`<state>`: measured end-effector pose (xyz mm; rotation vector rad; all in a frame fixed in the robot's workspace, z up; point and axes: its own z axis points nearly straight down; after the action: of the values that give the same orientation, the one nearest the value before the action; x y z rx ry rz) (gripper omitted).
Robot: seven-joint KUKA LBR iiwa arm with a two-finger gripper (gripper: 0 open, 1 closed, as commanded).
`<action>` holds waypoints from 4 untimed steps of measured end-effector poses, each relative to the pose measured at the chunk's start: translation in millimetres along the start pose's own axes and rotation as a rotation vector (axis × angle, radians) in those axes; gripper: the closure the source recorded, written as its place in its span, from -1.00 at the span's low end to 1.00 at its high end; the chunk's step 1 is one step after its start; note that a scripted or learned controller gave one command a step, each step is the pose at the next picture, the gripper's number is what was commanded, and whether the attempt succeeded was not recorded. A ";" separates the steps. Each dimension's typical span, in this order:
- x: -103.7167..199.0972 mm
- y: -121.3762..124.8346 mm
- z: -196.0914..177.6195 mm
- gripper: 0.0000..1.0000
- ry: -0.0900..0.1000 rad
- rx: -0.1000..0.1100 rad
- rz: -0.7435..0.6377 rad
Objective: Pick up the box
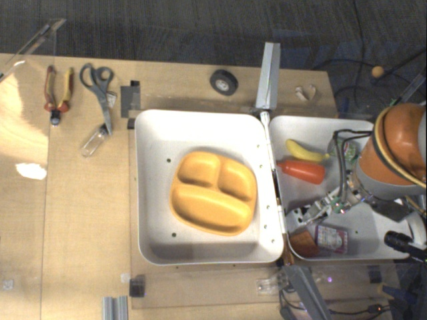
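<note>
gripper (313, 213) low in right bin (303, 127) | jaw state: cannot tell | box (330, 239) just below, near wall | risk: slipping, nudging carrot (303, 171)

arm (399, 153): enters from right, grey w/ orange band above wrist, wrist angled down-left | gripper (308, 213): at arm's lower-left end, low over right bin, pointing left | cabling/wires run along wrist just up-right of gripper | finger state: can't tell, tips blurred
</note>
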<state>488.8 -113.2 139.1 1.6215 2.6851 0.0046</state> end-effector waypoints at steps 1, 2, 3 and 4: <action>-30.7 48.1 49.8 -1.00 -0.006 -0.011 0.454; -53.3 100.0 51.4 -1.00 -0.011 -0.003 0.342; -55.0 101.9 37.9 1.00 -0.015 -0.007 0.336; -61.3 99.0 35.5 -1.00 -0.026 -0.010 0.343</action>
<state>605.1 -121.3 104.3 2.0385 2.3487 -0.0014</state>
